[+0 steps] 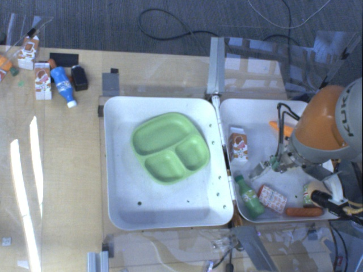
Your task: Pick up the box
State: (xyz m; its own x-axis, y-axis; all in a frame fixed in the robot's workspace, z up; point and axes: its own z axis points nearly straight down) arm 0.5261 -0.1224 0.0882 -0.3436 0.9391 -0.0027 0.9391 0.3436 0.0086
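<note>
**Over the right bin: approach to the box**

Camera view. Above the right bin [249, 109], the gripper [271, 166] hung low under the orange-banded arm [320, 126]; whether it was apart or together could not be told. A good pick probably called for centring over the box [238, 144] and straddling its narrow sides. That box, a small white-and-brown carton, lay flat near the bin's left wall, apart from the green bottle [248, 196] and the red packet [272, 199].

Green divided plate [170, 147] in the left bin [122, 208], pincer [271, 166] low in the right bin [252, 109], just beside a small box [239, 144], green bottle [249, 196] at lower middle
</note>
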